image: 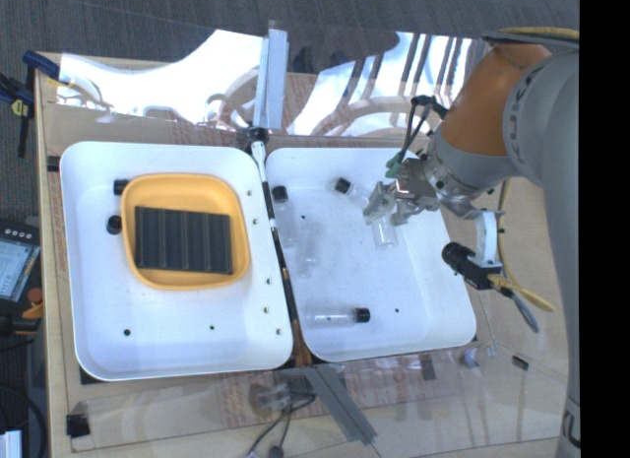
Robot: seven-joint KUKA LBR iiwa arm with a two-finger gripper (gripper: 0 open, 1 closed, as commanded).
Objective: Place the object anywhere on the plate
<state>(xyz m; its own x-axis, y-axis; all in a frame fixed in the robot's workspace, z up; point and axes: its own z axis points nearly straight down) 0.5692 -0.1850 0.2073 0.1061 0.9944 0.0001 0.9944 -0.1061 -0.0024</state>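
A yellow plate (183, 195) with a dark ridged middle lies in the left bin (98, 338). Several clear vials with black caps lie in the right bin (443, 323): one near the front (340, 317), one by the divider (282, 200), and a black-capped one at the back (342, 186). My gripper (382, 212) hangs over the middle right of the right bin, far from the plate. A faint clear shape (385, 235) sits just under its tip; whether it is held cannot be made out.
Two small black pieces (120, 187) (114, 224) lie left of the plate in the left bin. Another faint clear vial (310, 249) rests in the right bin's middle. A raised divider (276, 249) separates the bins. The arm comes in from the right.
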